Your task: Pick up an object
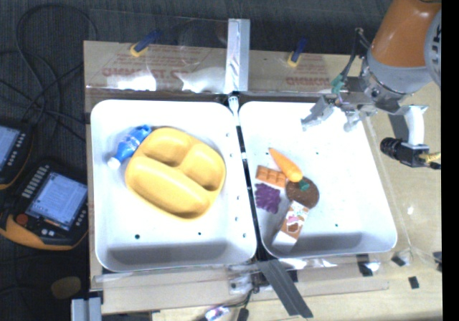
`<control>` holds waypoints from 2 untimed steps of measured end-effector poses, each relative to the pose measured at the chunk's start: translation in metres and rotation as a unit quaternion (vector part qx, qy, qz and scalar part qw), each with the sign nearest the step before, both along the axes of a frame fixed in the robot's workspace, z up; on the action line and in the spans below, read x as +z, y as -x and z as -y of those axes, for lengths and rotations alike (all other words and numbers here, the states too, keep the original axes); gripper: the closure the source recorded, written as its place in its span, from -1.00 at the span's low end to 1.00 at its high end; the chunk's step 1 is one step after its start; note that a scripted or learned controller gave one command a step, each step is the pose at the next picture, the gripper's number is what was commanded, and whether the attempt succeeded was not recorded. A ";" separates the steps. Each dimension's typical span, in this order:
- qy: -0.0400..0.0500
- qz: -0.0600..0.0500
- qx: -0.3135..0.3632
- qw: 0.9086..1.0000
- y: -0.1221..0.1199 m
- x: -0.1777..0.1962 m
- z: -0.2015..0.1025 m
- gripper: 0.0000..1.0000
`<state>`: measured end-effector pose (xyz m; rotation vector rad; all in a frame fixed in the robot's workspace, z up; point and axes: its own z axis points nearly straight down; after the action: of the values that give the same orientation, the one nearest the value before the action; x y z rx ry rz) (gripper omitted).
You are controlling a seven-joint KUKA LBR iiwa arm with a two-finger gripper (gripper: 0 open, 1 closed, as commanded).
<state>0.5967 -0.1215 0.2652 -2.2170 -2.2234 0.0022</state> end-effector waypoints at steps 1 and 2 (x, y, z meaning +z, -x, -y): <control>0.001 0.000 -0.016 1.000 -0.012 -0.046 0.037 -1.00; 0.000 0.001 -0.044 0.999 0.006 -0.173 -0.009 -1.00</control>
<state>0.5902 -0.1120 0.0919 -2.3139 -2.1261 0.0000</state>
